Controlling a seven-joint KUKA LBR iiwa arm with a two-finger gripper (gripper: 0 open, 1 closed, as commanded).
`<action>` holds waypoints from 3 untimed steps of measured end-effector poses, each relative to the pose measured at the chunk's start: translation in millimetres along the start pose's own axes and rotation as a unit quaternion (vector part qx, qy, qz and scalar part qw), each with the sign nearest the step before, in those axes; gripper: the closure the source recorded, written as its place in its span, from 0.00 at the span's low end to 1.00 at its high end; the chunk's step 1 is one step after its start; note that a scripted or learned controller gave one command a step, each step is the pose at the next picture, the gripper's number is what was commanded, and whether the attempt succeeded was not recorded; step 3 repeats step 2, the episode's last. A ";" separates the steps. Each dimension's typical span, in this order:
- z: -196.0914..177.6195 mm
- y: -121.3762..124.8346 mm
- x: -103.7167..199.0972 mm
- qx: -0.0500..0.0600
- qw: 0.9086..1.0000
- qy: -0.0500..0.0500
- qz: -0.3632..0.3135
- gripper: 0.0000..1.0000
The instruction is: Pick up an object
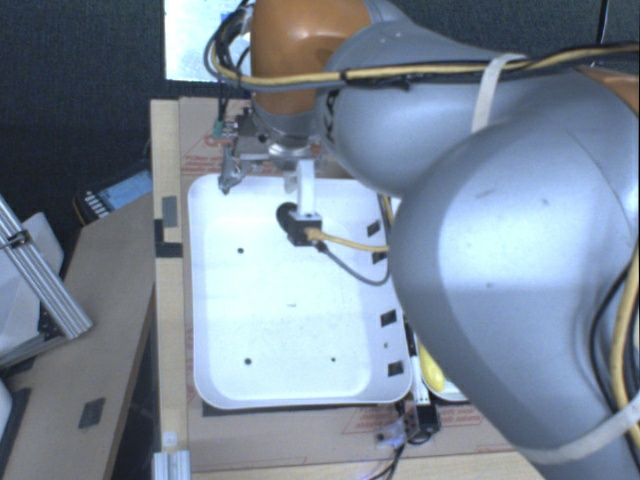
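- Tan tabletop [110, 298] under a dark backdrop carries the white bin [290, 368].
- End effector [265, 173] hangs at the bin's far rim; grip state unreadable.
- Yellow object [432, 373], far right of it, orientation unclear.

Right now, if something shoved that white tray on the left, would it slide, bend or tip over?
The white tray looks shallow and thin-walled, so it is probably light and may flex a little. Broad and flat, it seems unlikely to tip. It appears to rest loose on the bench, so a shove might slide it.

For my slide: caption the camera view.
Grey arm reaches over the left white bin, tool near its far edge.
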State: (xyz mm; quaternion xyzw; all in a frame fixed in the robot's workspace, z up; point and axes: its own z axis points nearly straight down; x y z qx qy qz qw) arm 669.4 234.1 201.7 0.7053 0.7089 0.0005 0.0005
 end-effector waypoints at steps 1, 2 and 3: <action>0.5 -0.4 -79.0 0.000 1.000 -0.001 0.006 0.00; 124.5 -3.6 -101.2 0.004 1.000 -0.001 0.003 0.00; 124.5 -3.6 -101.2 0.004 1.000 -0.001 0.003 0.00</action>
